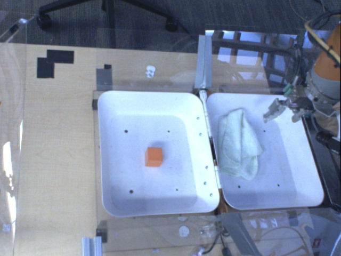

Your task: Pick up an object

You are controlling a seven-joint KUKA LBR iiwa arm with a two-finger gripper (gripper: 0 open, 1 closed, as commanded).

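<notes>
— Gripper (283, 109) hangs over the right bin's (298, 196) upper edge, fingers spread, nothing between them. What should it go for?

— Either thing. The white cloth (240, 143) lies crumpled just beside it in that bin; the orange cube (154, 157) sits mid-floor in the left bin (117, 196). For the cloth, I'd drop straight onto a raised fold and pinch there.

— Anything unclear?

— The arm is cut off at the frame edge, and fingertip height above the bin is hard to judge.
</notes>
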